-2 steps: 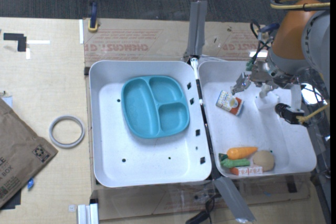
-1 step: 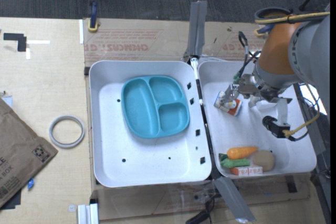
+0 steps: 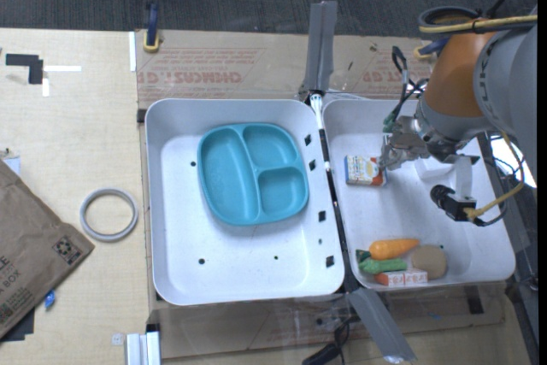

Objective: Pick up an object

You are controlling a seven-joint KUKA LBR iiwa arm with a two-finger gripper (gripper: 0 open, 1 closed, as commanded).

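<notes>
Right of centre in the frame, the pincer (image 3: 391,156) reaches down into the right bin (image 3: 479,269) and touches the right edge of a small white carton (image 3: 361,170); whether it is spread or pressed together I cannot tell. At the bin's lower edge lie a carrot (image 3: 393,249), a green vegetable (image 3: 374,266) and a tan round piece (image 3: 429,261). The left bin (image 3: 171,269) holds a blue divided plate (image 3: 253,173).

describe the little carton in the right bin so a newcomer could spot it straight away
Find the right-hand white bin. By its left wall, at the gripper, lies a small white carton with orange print. Unlike the carrot and other items clustered at the near edge, it lies alone.
</notes>
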